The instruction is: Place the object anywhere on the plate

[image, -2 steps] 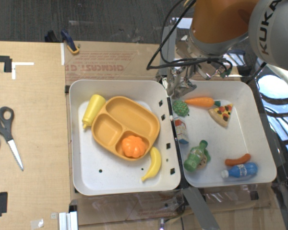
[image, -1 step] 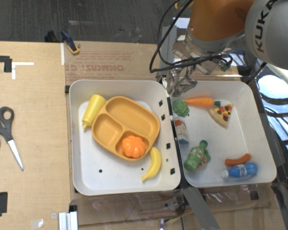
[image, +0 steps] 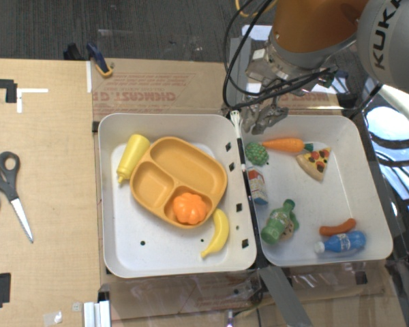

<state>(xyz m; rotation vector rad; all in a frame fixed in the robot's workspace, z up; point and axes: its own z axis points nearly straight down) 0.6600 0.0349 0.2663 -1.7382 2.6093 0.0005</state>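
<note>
Gripper (image: 264, 116) at frame top centre, above right bin's rear-left corner; opening: cannot tell. Orange pumpkin toy (image: 190, 208) already in yellow divided plastic plate (image: 180, 176). Advice: descend vertically, centre on chosen object.

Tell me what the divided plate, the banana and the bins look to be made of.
Divided plate: likely moulded plastic, matte orange-yellow, with smooth rounded compartment walls.
Banana: probably a plastic toy, evenly yellow with a slight sheen.
Bins: seemingly thin white plastic or coated metal, smooth, with small holes in the floor.
</note>
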